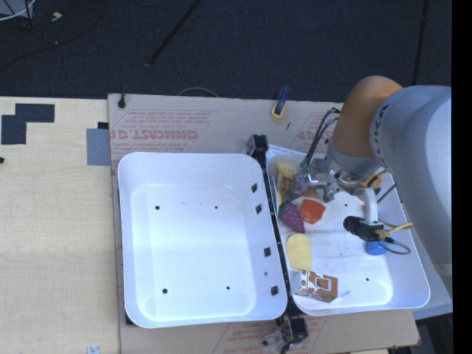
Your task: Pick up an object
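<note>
The right white bin (402, 290) holds several small items. A yellow knobbly piece (286, 171) lies at its far left corner, with a purple bunch (292, 217) and an orange-red piece (313, 211) just in front of it. Nearer the front are a pale yellow oval (299, 251) and a brown-and-white patterned box (318, 285). A small blue thing (376, 247) rests toward the right. My gripper (316, 184) hangs low over the far left part of this bin, between the yellow knobbly piece and the orange-red piece. Nothing shows as held.
The left white bin (192, 234) sits beside the right one, with a black clip strip (267, 220) along their shared wall. A blue and yellow clamp (280, 103) stands on the cardboard's far edge. The grey arm (420, 161) covers the right bin's far right side.
</note>
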`<state>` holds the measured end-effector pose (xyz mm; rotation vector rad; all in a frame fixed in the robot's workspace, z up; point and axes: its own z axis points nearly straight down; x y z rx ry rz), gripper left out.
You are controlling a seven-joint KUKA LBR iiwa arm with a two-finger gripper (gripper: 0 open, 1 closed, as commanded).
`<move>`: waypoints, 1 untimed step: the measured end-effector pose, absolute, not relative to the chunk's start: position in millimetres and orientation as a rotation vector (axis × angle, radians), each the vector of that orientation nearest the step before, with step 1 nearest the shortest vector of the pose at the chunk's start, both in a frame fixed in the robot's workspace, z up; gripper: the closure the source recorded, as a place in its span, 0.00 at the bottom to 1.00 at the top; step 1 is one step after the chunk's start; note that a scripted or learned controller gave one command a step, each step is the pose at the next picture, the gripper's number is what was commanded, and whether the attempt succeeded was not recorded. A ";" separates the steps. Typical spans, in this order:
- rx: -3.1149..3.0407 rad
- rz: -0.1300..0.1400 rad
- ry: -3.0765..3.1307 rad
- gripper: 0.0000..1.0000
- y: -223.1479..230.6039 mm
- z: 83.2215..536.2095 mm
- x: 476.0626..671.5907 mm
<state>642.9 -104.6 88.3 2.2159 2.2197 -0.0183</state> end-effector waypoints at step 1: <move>2.226 -0.006 2.220 1.00 -103.6 97.8 643.1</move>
